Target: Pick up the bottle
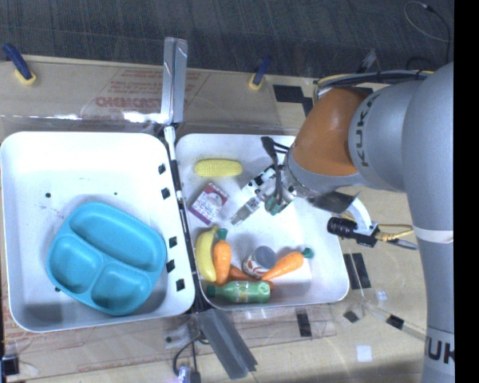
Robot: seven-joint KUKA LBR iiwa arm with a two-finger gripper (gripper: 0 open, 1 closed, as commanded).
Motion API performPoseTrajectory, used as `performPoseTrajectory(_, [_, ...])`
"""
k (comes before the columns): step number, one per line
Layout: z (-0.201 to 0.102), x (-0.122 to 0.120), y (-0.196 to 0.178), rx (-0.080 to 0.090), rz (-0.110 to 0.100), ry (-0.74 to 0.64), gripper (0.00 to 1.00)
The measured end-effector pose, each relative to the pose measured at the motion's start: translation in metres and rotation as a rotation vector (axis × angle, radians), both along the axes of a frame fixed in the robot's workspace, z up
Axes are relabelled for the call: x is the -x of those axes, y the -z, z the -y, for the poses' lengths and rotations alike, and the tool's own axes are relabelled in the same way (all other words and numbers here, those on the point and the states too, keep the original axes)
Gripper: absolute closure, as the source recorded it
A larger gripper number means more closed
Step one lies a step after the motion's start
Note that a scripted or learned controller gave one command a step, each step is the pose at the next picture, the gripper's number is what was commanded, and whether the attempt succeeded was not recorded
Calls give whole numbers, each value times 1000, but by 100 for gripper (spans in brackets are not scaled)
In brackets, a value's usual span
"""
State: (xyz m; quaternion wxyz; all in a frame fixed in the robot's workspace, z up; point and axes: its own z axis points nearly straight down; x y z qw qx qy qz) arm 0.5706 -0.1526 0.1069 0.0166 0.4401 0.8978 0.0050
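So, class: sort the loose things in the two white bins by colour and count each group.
Orange: 2, carrot, carrot
Yellow: 2, corn, banana
Green: 1, bottle
Blue: 1, divided plate
Purple: 1, packet
Total: 7

My gripper (259, 200) hangs over the middle of the right bin (323, 238). Behind it lies a corn cob (218, 167), to its left a small packet (208, 203). Along the near wall lies the bottle (239, 292), with a banana (205, 254) and two carrots (222, 260) (287, 264) just behind it. The left bin (32, 174) holds a divided plate (105, 255).
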Motion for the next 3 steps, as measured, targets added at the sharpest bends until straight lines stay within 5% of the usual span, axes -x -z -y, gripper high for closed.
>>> performPoseTrajectory(1, [-19,37,15,-5,-33,18,0])
performPoseTrajectory(2, [-21,-6,-27,-13,-34,478,0])
performPoseTrajectory(3, [-36,36,16,-10,-36,224,0])
